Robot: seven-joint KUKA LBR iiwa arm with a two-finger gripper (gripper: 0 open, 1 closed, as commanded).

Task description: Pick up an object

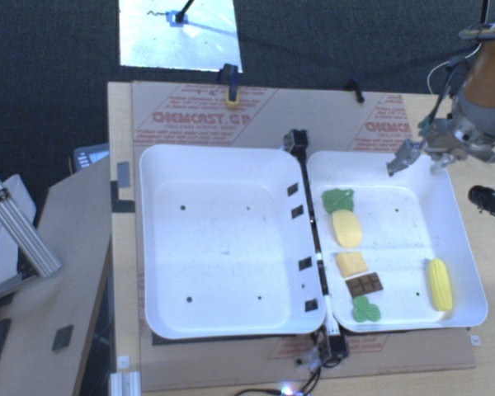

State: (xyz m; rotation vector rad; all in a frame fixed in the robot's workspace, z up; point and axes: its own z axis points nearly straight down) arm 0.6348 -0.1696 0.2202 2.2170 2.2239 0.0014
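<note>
From the overhead camera I see the hand (418,149) in the upper right of the frame, above the far rim of the right bin (454,221); I cannot tell how far open it is, and I see nothing held in it. The corn cob (440,284) lies at the bin's lower right, long axis running top to bottom, well below the hand. Along the bin's left side sit a green leaf (338,199), yellow oval (346,228), cracker (351,263), chocolate piece (365,285) and broccoli (365,309).
</note>
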